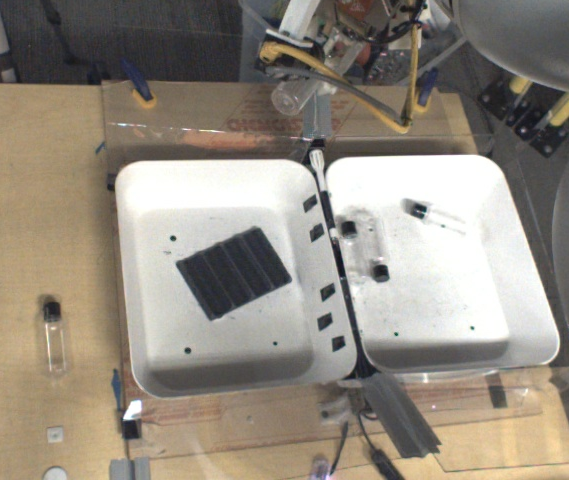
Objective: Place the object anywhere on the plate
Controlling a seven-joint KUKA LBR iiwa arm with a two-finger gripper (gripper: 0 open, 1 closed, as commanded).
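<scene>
Two white bins sit side by side on the wooden bench (34, 168). Clear vials (364, 248) lie in the right bin (464, 298); the black plate (234, 271) lies in the left bin (164, 208). Risk: the transparent, round vials may roll or slip during pickup.

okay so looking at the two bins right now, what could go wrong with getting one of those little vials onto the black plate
1. The clear vials in the right bin are see-through against white, and two lie close together by the divider, so a grasp may miss or catch both.
2. The black ridged plate lies flat in the left bin; a round vial could roll off it.
3. The third vial is small and thin, so it could slip.
</scene>
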